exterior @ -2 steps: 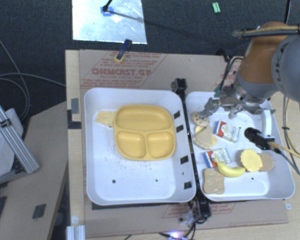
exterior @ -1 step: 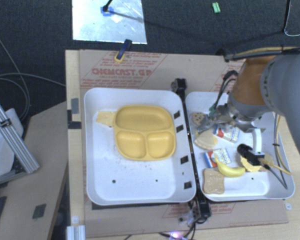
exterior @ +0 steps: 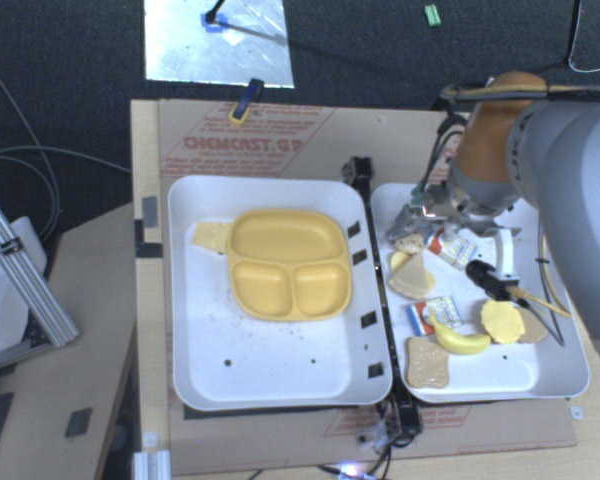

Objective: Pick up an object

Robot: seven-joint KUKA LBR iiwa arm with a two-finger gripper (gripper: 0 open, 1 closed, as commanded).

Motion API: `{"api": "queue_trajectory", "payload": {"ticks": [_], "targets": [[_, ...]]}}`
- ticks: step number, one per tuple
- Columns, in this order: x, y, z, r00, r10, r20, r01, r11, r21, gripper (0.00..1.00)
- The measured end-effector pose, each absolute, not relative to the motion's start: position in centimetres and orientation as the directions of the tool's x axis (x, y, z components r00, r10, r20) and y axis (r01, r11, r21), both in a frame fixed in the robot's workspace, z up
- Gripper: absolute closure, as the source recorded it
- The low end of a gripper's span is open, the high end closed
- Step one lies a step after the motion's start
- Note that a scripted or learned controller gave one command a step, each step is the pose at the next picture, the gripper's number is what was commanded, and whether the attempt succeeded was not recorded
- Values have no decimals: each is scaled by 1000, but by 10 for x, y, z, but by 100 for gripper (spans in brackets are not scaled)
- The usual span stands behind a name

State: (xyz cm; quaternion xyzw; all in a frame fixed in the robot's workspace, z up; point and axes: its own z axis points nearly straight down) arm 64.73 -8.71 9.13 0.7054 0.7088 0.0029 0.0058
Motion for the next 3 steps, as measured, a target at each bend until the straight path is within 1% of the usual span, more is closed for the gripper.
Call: {"api": "queue_trajectory", "payload": {"ticks": [1,2,3], "targets": [[649,-88,105,-6,1000,-6,1000,6,24,100],[649,-88,105,-6,1000,-6,1000,6,23,0],[674,-113,91,-3,1000,0,1000,3,14,0]]}}
